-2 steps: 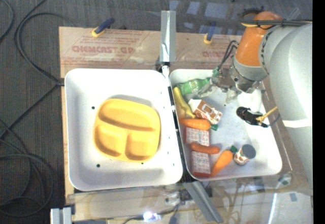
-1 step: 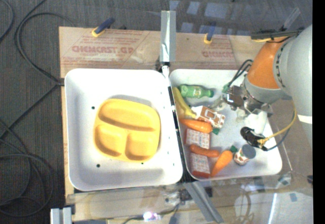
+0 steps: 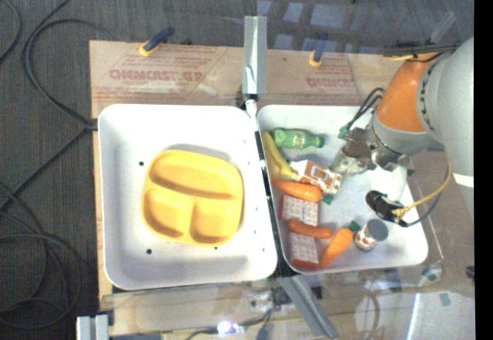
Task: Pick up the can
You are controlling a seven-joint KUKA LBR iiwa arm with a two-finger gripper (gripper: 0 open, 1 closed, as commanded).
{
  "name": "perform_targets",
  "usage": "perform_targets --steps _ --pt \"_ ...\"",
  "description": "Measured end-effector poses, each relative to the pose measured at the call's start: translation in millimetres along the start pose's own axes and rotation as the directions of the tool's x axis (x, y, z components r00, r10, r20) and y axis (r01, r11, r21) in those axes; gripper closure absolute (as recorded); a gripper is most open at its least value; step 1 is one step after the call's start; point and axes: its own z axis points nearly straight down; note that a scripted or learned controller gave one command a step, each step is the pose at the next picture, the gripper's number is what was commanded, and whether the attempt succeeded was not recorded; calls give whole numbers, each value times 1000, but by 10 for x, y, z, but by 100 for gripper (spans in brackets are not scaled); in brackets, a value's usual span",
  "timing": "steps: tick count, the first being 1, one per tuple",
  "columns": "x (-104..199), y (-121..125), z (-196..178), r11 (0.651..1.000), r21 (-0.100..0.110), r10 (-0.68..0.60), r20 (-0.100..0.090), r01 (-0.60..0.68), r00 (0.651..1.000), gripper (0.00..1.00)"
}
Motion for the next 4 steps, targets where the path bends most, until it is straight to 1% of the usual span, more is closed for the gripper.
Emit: perform_targets --steps 1,2,3,4 --pt "632 -804 -851 991 15 -130 -1 130 992 100" --pt "982 -947 -1084 992 13 126 4 -126 992 100" --pt "982 -948 -1084 992 14 126 4 -126 992 0" --pt "580 -541 -260 947 -4 322 1 -322 947 0"
